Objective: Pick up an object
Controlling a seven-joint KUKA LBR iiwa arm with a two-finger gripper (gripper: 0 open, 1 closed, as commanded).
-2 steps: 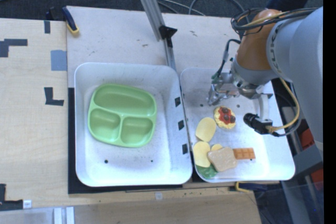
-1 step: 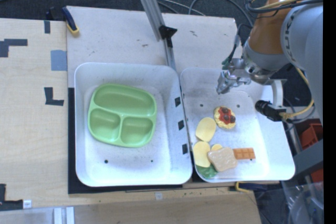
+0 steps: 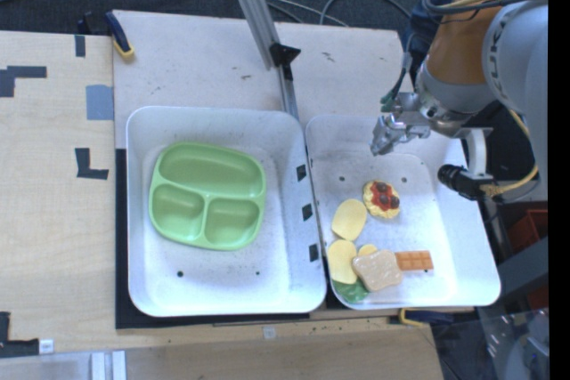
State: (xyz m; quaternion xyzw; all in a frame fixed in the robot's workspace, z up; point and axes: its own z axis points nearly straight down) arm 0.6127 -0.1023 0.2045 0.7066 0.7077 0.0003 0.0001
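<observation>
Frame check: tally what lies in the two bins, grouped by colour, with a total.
Green: 2, the divided tray in the left bin and a green piece at the near edge of the right bin
Yellow: 2, yellow pieces
Tan: 1, toast slice
Orange: 1, wafer
Red and yellow: 1, small pizza
Total: 7

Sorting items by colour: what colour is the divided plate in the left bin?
Light green plate; the camera view shows it plainly.
</observation>
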